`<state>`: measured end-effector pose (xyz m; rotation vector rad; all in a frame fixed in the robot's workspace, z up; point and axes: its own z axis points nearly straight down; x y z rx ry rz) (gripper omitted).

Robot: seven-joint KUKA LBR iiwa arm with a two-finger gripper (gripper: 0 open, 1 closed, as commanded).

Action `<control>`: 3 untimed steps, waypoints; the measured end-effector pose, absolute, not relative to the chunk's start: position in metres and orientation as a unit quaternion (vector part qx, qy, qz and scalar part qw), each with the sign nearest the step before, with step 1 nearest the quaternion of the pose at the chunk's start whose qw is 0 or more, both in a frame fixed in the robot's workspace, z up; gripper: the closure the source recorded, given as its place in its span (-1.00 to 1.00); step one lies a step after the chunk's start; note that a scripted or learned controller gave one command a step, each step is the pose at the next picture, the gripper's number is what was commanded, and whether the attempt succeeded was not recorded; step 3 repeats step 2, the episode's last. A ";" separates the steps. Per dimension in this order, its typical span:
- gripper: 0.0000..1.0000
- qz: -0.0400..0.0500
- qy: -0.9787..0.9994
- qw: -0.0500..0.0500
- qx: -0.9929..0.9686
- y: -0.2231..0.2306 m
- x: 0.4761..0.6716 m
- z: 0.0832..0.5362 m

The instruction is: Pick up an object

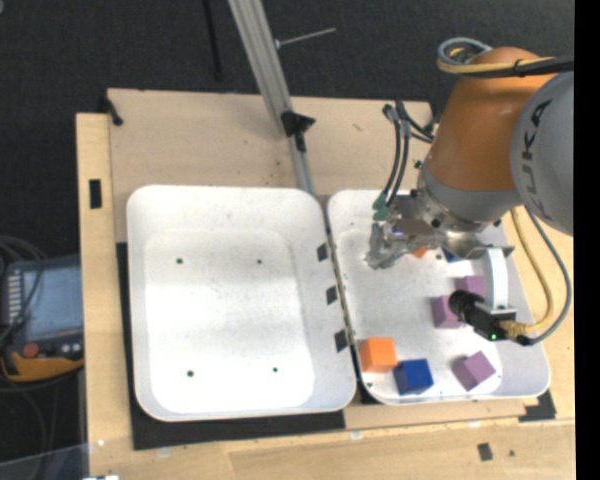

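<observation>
Orange block (380, 353) near blue block (414, 376), arm (480, 148) hiding bin's far part

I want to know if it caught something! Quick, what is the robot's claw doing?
Gripper: low in the right bin, too blurry to tell if it caught anything.

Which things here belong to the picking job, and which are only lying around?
For the job:
- hand
- orange block
- blue block
- purple block near the front
- purple block by the arm
- right bin

Lying about:
- left bin
- metal pole
- pendant with screen
</observation>
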<state>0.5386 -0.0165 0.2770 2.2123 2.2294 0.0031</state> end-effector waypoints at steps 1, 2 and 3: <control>1.00 0.001 0.709 0.000 0.705 0.032 0.554 0.275; 1.00 -0.001 0.710 -0.001 0.705 0.086 0.549 0.262; 1.00 -0.001 0.710 -0.001 0.705 0.086 0.549 0.262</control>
